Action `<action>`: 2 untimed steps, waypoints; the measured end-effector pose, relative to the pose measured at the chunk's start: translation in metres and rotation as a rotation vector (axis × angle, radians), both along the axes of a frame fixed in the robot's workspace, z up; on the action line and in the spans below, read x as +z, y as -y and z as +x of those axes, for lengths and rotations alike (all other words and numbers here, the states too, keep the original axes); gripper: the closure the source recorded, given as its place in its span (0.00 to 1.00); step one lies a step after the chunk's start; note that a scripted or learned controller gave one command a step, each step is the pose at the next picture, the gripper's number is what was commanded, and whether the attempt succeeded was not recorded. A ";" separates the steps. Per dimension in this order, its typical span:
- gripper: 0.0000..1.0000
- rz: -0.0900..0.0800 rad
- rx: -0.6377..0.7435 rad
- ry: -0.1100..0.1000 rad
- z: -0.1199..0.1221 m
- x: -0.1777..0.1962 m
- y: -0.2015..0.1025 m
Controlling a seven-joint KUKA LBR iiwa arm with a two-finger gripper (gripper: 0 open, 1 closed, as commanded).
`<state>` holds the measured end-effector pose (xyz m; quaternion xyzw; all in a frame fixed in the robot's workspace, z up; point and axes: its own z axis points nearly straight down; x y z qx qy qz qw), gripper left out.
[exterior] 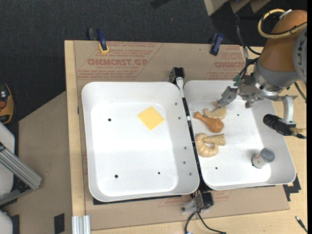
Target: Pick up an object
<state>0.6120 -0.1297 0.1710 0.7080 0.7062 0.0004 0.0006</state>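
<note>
The gripper (233, 95) hangs over the upper part of the right bin (278, 172), fingers apart and holding nothing, just above a pale food piece (218, 112). A drumstick (210, 122) lies touching that piece, a croissant (209, 145) below it, and a grey cap (263, 157) lower right. A yellow square (150, 118) lies in the left bin (97, 145).

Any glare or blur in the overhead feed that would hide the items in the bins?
Camera view: lighting is even and soft; the white bins are bright but not blown out. The yellow square and the chicken leg look sharp, with faint shadows. The gripper is slightly soft against the bin.
</note>
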 end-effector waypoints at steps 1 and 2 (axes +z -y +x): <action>0.00 0.004 0.004 -0.004 0.000 -0.088 -0.029; 0.00 0.001 0.002 -0.003 0.000 -0.086 -0.027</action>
